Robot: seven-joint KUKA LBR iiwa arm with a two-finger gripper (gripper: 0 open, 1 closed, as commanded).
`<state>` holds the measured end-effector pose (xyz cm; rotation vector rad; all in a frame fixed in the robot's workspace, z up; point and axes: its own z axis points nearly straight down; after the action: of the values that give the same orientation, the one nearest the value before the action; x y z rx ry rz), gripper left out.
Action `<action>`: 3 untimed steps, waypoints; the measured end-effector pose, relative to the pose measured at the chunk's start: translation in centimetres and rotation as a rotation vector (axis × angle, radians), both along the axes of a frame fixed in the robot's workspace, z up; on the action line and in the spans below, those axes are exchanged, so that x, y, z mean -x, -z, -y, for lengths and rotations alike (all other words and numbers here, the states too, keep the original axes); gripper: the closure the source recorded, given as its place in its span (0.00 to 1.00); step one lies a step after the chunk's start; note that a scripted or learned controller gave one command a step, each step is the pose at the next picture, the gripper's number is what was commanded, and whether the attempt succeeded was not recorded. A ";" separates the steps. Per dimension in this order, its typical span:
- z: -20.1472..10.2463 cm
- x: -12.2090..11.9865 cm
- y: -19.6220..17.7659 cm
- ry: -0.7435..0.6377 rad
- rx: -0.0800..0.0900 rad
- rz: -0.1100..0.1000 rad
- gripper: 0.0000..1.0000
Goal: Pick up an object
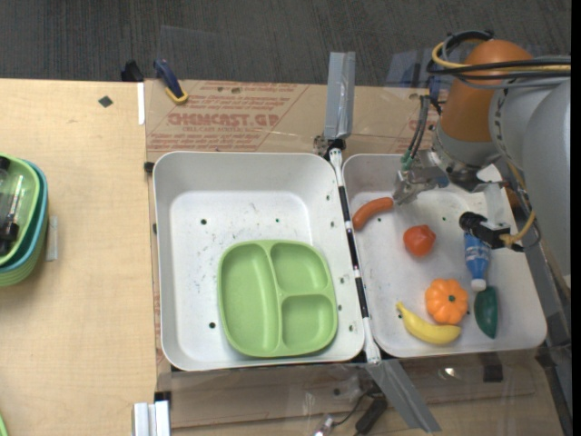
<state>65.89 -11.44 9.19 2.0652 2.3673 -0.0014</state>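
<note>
Six toy items sit in the right bin (536,330), and the one that matters most right now looks like the sausage (371,212). It lies at the bin's left wall, up toward the far end, with its long axis tilted: one end low and left by the divider, the other pointing up and right, pretty much straight at the gripper (406,185). That gripper hangs just past the sausage's upper right end, so the sausage lies down and to the left of it, very close, maybe touching, though I honestly can't tell. Same goes for the gripper tip, it's a dark, blurry blob from where I stand, so spread or pinched I can't say, and nothing clearly sits in it.

My guess is a grab would go best across the sausage's short side, not along its length.

Further out: a red tomato (418,240) just right of the sausage, a blue and white bottle (477,260) near the right wall, an orange pumpkin (446,302), a banana (427,325) and a dark green veggie (487,312) along the near end. Left bin (182,243) holds a green divided plate (277,296).
</note>
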 end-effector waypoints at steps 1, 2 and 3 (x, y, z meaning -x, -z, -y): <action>0.0 0.0 -1.0 -0.001 0.001 0.001 1.00; 0.1 -0.1 -1.9 -0.002 0.002 0.002 1.00; 0.1 -0.1 -2.8 -0.002 0.003 0.003 1.00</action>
<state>65.98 -11.58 12.03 2.0597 2.3663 -0.0021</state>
